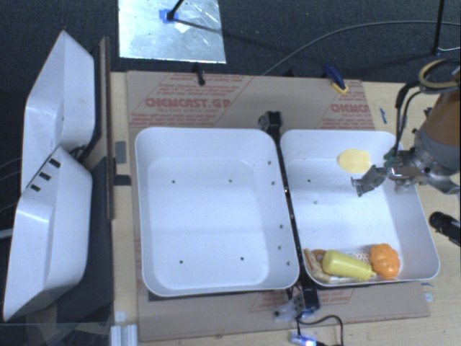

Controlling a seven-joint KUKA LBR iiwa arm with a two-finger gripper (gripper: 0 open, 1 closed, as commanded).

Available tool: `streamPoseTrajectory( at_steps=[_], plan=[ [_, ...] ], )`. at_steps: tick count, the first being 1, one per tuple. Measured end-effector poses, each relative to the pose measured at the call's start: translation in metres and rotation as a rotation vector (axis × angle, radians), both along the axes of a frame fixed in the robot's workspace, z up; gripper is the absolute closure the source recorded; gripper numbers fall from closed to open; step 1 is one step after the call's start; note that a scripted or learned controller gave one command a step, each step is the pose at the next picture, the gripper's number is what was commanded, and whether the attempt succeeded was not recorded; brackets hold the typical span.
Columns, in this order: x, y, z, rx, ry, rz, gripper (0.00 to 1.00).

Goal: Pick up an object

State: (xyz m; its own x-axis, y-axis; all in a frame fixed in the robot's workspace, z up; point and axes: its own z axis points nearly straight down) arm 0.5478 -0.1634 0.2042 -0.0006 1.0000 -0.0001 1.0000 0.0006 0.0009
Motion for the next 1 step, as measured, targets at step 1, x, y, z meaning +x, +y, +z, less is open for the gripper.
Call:
streamPoseTrajectory(
  at_steps=[1],
  plan=[
    [0.0154, -0.0295, 0.0086, -0.001, -0.001, -0.002, 0.0]
  ],
)
